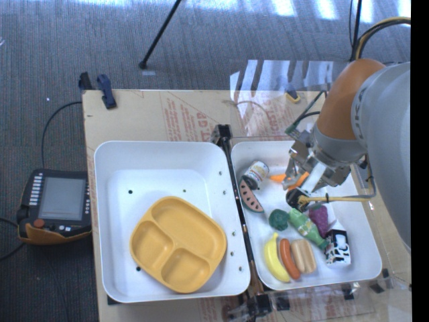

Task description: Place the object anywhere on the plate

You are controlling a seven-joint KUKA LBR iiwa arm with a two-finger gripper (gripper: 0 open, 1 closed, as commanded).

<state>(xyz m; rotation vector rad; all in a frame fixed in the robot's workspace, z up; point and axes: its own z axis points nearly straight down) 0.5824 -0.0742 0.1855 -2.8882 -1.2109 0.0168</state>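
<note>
While the yellow plate [177, 243] sits bare in the left bin [110, 180], the toy foods [295, 257], one presumably the pick, lie in the right bin [362, 240] under the tool [301, 183], grip unreadable; nothing placed yet.

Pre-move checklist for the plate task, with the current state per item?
1. Plate lies flat in left bin: ok.
2. Plate free for a drop: ok.
3. Gripper is over right bin, among the toys: ok.
4. Object in grasp: cannot tell.
5. Room around gripper: not ok, as can and carrot lie close beside it.
6. Route left over the rims between the bins looks unobstructed: ok.
</note>
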